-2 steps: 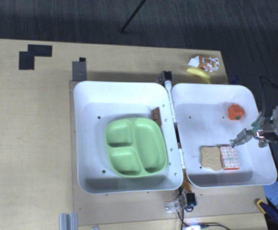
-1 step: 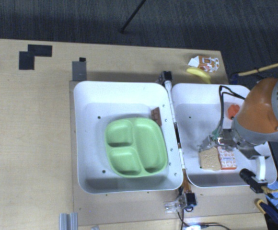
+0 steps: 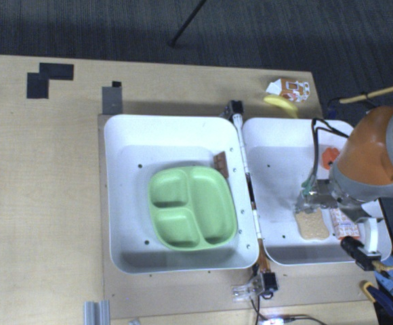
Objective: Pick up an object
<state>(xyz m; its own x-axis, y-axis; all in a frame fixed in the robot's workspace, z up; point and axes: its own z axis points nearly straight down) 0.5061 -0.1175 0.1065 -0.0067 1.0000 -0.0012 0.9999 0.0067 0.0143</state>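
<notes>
Tan sponge-like obj (image 3: 312,226) lies in right bin (image 3: 278,181), just below gripper (image 3: 310,199); grip state unclear, can't tell.

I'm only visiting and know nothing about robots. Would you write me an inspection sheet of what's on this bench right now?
Surface: wooden bench bearing left bin and right bin.
Job's things: green divided plate in left bin; tan sponge-like piece in right bin.
Clutter: small brown item by the plate; orange item; printed packet.
Grippers: gripper low over the tan piece; jaws unclear.
Cables: black cable over right bin.
Surroundings: dark carpet; yellow-and-white litter on the bench.
</notes>
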